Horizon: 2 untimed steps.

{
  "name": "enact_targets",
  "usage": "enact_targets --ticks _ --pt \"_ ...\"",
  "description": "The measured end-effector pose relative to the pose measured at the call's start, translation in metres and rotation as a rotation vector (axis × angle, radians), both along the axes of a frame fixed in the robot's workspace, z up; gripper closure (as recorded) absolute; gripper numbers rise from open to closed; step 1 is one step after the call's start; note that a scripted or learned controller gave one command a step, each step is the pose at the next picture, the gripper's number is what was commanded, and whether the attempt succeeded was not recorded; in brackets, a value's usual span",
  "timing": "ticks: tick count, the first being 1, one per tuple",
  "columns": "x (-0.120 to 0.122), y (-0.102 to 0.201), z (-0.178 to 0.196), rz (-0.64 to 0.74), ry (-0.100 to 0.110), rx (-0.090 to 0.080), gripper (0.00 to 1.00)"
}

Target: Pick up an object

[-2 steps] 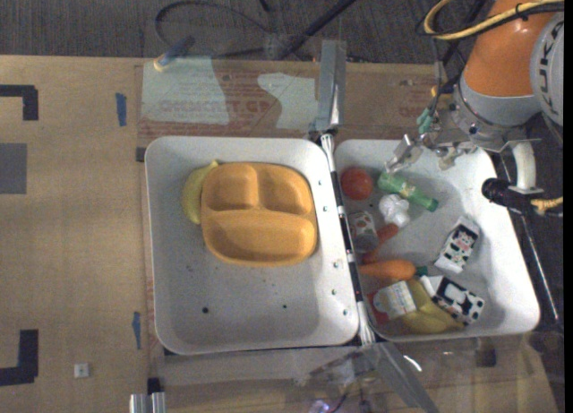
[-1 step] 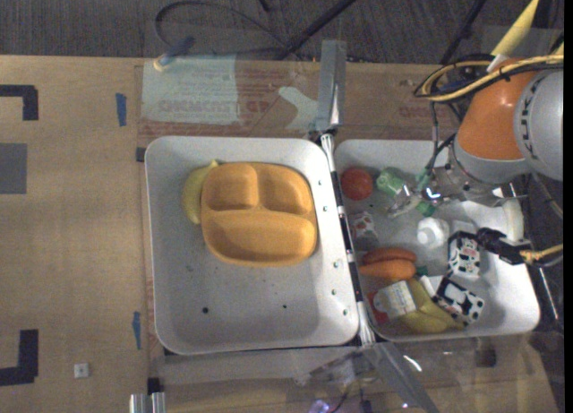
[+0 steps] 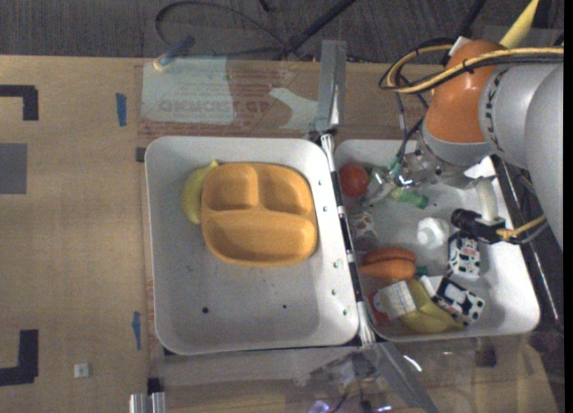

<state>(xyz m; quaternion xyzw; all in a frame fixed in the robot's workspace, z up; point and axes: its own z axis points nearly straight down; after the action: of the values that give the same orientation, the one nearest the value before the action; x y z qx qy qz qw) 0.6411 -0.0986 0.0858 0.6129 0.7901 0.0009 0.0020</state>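
My gripper (image 3: 391, 178) hangs low over the back left part of the right bin (image 3: 519, 308), below the arm's orange band. It is right beside a red tomato-like ball (image 3: 354, 179) on its left. A small green item (image 3: 408, 194) lies just at its right, partly hidden by the wrist. Further forward in the same bin lie an orange carrot-like piece (image 3: 389, 263), a white lump (image 3: 431, 231), two black-and-white patterned pieces (image 3: 465, 257) (image 3: 460, 299), a yellow banana (image 3: 428, 317) and a small packet (image 3: 391, 299).
The left bin (image 3: 242, 313) holds an orange divided plate (image 3: 259, 211) lying over a yellow item (image 3: 192, 194). A metal divider (image 3: 343, 232) separates the bins. Cables (image 3: 501, 230) cross the right bin's back right side.
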Motion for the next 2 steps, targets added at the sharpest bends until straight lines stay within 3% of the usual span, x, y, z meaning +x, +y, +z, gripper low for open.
enact_targets --ticks 1,2 --pt "0.001 0.0 0.011 0.0 -0.002 0.0 1.0" --pt "0.002 0.0 0.022 -0.001 -0.006 0.0 1.0"
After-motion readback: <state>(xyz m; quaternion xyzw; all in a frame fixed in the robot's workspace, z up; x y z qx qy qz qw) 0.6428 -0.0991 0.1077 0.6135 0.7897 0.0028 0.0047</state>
